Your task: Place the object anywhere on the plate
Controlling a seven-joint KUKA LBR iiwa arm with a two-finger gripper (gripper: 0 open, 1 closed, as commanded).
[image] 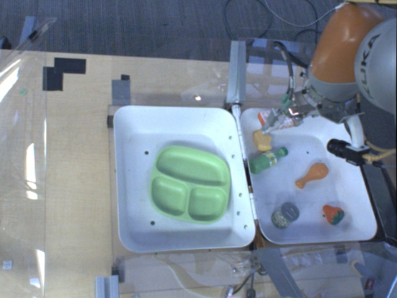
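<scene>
- The grey arm with its orange band (pixel 338 42) reaches in from the right and bends down over the far edge of the right white bin (pixel 356 228).
- The jaws (pixel 277 121) sit low at that bin's back left corner; wide or narrow, I cannot tell.
- Just below them lies a small yellow object (pixel 263 141), with a green plastic bottle (pixel 268 160) beside it.
- Also in that bin: an orange drumstick-shaped toy (pixel 312 175), a round grey can (pixel 285 215) and a small orange-and-green toy (pixel 333 214).
- The green three-compartment plate (pixel 189 183) rests in the left white bin (pixel 133 166).
</scene>
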